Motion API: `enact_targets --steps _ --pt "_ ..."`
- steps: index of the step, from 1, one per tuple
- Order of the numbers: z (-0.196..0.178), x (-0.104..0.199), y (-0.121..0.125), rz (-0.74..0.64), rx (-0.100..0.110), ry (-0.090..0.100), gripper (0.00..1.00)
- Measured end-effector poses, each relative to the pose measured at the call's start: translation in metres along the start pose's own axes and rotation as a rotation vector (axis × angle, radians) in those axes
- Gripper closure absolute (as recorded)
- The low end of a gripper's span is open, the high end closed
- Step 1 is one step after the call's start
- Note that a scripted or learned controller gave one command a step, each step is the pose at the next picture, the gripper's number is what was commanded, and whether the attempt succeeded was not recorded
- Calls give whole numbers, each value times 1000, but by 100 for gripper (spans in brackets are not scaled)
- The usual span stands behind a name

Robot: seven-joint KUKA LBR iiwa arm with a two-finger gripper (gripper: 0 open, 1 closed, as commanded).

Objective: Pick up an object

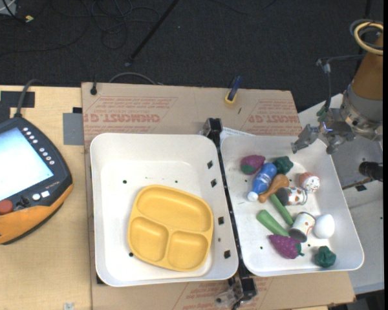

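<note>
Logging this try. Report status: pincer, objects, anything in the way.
Pincer hovers above right bin's upper right rim, holding nothing. Toys piled in right bin, untouched; blue bottle nearest centre. Yellow tray in left bin. Nothing in the way.

A dark carpeted floor (200, 37) lay beyond the pale wooden bench (39, 250), with black cables (152, 24) trailing across it. On the bench, brown printed cardboard (155, 112) was spread out, and a teach pendant (22, 179) rested left of it.
</note>
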State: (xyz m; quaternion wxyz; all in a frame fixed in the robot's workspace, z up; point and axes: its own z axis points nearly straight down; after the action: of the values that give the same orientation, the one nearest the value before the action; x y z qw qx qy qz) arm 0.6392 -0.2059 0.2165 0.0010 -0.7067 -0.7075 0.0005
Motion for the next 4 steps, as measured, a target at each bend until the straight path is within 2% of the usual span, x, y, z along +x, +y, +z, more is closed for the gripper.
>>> enact_targets --steps 1,2,3,4 --pt "136 -5 -5 -1 5 1 0" --pt "129 -6 -62 0 4 2 0" --pt "119 -8 -60 4 1 1 100" --pt "-67 -9 -65 1 -17 -6 100"
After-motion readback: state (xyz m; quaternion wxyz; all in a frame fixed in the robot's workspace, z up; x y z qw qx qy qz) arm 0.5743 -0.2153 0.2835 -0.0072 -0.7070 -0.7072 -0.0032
